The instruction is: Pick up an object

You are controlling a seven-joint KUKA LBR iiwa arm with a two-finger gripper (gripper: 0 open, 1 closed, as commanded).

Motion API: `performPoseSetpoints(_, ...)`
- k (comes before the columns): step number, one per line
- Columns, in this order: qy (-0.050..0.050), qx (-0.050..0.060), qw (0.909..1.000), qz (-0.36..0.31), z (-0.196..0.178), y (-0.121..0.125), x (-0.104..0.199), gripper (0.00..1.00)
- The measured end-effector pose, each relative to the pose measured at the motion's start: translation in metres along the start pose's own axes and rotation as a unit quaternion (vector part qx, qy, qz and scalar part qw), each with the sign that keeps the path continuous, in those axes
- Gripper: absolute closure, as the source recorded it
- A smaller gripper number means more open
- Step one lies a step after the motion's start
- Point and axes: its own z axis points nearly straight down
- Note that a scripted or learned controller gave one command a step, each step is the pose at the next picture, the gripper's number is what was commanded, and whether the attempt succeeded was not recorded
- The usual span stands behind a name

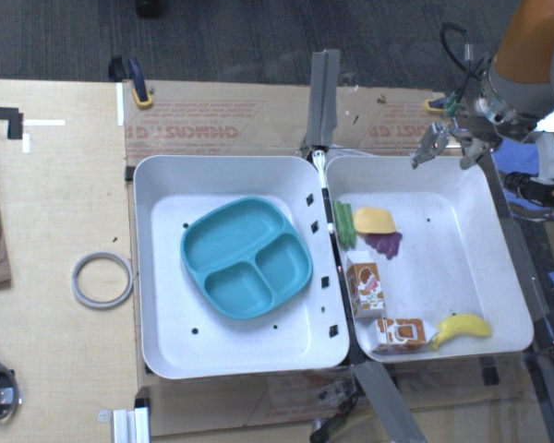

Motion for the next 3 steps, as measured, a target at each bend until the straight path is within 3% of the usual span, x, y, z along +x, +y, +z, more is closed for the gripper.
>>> performPoseSetpoints(1,0.0,0.001,0.9997,-0.023,0.123,0.003,0.042,0.0)
performPoseSetpoints(2,0.0,-0.001,0.9898,-0.143,0.039,0.003,0.09,0.0)
performPoseSetpoints(3,0.0,0.0,0.9872,-0.159,0.067,-0.098,0.043,0.0)
